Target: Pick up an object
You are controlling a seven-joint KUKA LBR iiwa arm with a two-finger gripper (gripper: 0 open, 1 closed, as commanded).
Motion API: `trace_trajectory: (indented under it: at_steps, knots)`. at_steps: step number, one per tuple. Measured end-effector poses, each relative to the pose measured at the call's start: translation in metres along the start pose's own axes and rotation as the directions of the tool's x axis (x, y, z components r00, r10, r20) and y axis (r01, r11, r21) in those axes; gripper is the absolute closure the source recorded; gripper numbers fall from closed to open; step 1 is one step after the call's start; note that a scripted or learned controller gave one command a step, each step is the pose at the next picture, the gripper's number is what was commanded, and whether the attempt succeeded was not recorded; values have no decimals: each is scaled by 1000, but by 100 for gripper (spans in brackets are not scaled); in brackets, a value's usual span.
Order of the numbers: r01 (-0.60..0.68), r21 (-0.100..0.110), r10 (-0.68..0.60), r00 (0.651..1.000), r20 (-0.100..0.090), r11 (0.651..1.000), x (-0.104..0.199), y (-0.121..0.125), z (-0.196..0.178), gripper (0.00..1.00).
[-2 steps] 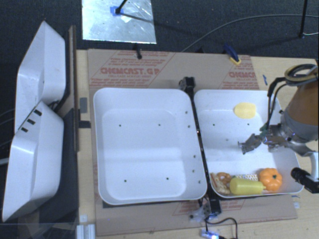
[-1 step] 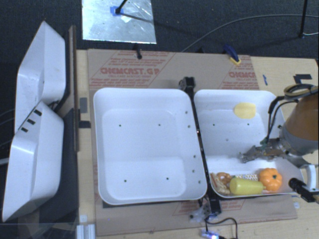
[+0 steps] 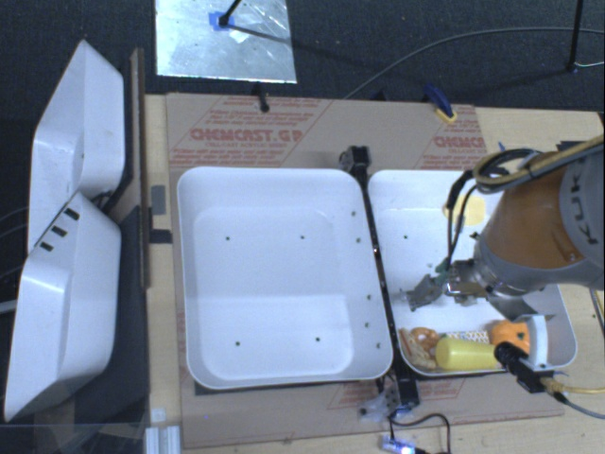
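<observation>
**Gripper position.** Gripper (image 3: 423, 294) low inside the right bin (image 3: 408, 208), over bare floor near the side shared with the left bin (image 3: 274, 282). Carried by the grey arm (image 3: 529, 230) entering from the view's right, tip aimed toward the view's left. Judged to be a low, slanted approach meant to bring the tip down near the items at the near wall.

**Task items.** All gathered along the near wall of the right bin.
- Yellow bottle (image 3: 465, 354): on its side, parallel to the wall.
- Tan-and-orange lump (image 3: 422, 345): just left of the bottle, touching it or nearly so.
- Orange piece (image 3: 511, 333): at the bottle's right end.

Placement against the wall judged awkward, with little room on the wall side for a grasp. Nearest candidate judged to be the tan-and-orange lump, just below the gripper yet apart from it.

**Gripper opening.** Cannot tell, since the tip reads as one blurred grey wedge. Nothing seen gripped.

**Hidden or unclear.**
- Right part of the right bin: covered by the arm's body, contents beneath not checkable.
- Contact between gripper tip and bin floor: not determinable.
- Pale dotted strip just above the bottle: too small to identify.
- Tan-and-orange lump: exact nature unclear.
</observation>
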State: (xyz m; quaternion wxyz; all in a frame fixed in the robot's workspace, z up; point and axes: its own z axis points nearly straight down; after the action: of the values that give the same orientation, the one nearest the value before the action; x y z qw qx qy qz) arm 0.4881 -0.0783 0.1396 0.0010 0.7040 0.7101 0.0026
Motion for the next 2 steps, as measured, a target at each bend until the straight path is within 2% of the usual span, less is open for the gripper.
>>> trace_trajectory:
  at_steps: [1, 2]
  knots:
    - [-2, 0, 2, 1000, 1, 1000, 55, 0, -46, 0]
    - [-8, 0, 8, 1000, 3, 1000, 31, 45, -84, 0]
